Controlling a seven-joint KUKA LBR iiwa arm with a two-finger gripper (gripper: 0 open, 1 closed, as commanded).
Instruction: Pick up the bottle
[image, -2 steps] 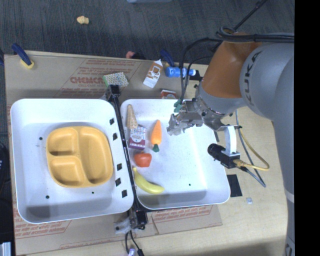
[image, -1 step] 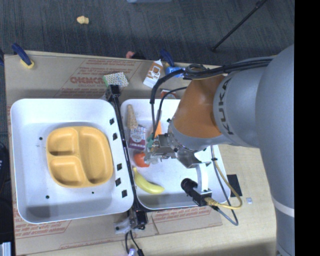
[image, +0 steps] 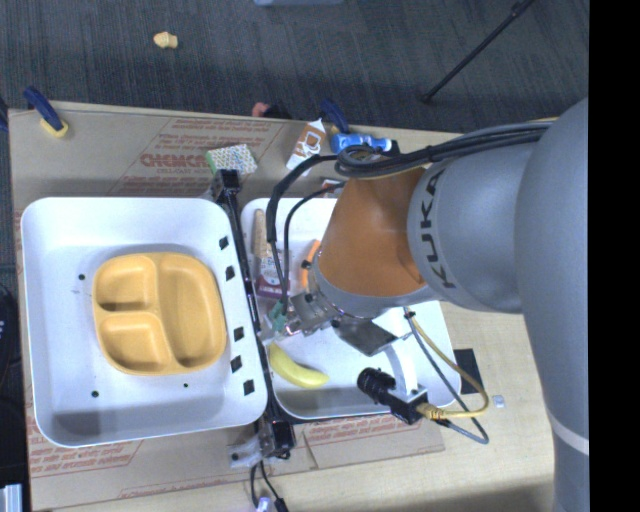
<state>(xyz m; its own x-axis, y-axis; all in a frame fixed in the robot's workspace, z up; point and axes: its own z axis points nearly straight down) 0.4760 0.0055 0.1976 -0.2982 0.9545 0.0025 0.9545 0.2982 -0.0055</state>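
Observation:
A slim, clear bottle (image: 269, 262) lies lengthwise along the left wall of the right bin (image: 330, 405), with a purple patch at its near end. My gripper (image: 297, 315) is down inside that bin, just right of the bottle's near end and close to it. The arm's orange band and grey wrist cover most of the bin, including the gripper's tip. From here I cannot tell whether the gripper touches the bottle.
A yellow banana (image: 297, 370) lies at the right bin's front left, just below the gripper. The left bin (image: 60, 400) holds a yellow divided plate (image: 158, 312). Black cables and a connector (image: 385, 390) hang over the right bin's front.

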